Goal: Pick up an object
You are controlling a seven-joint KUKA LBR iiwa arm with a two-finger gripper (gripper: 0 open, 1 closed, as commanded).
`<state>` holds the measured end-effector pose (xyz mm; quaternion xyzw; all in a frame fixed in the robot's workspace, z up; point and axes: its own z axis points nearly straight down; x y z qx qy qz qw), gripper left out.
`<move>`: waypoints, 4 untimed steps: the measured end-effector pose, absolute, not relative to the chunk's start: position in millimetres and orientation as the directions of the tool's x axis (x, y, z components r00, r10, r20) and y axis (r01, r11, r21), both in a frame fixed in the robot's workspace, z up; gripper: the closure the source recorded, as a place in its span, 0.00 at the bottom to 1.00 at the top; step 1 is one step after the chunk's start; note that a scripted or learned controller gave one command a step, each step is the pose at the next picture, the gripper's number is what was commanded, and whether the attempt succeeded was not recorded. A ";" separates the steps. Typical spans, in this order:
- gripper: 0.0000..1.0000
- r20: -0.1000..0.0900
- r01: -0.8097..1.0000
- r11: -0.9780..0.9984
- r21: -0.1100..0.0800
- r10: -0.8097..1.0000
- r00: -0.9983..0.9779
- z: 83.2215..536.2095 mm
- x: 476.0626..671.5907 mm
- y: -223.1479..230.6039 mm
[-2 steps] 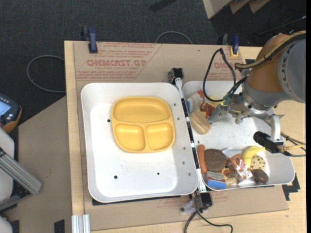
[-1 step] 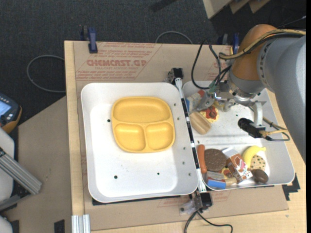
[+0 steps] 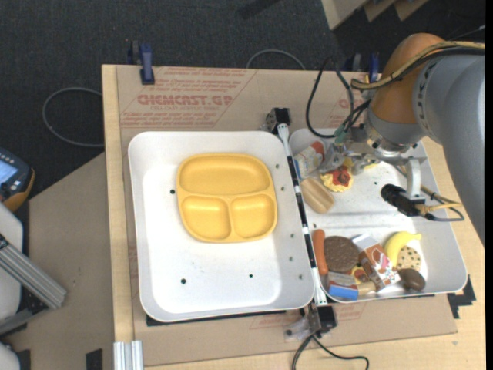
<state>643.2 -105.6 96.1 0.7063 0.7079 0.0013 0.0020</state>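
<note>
Nearest you, the toy pile (image 3: pixel 370 267) is sitting crammed in the right bin's (image 3: pixel 441 241) front corner: light, stiff plastic food, probably slick. You're better off going for the loose block (image 3: pixel 316 195) by the divider, pinching across its short sides. Farther back, the pincer (image 3: pixel 344 158) is hovering low over a red-yellow piece (image 3: pixel 337 179); can't tell how wide it's standing or whether it's got anything.

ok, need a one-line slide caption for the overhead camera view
KUKA arm's gripper lowered into the right bin over cluttered toy food; yellow divided tray in the left bin.
</note>
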 end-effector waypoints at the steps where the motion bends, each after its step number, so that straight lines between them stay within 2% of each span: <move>1: 1.00 0.004 1.000 0.007 0.006 1.000 -0.007 191.0 589.3 -37.7; 2: 0.00 0.001 1.000 0.001 -0.001 1.000 -0.001 184.7 588.8 -42.3; 3: 0.00 0.001 1.000 -0.007 -0.009 1.000 0.007 88.8 539.0 -102.5; 4: 0.00 -0.002 1.000 0.001 0.007 1.000 -0.001 86.7 613.0 -127.1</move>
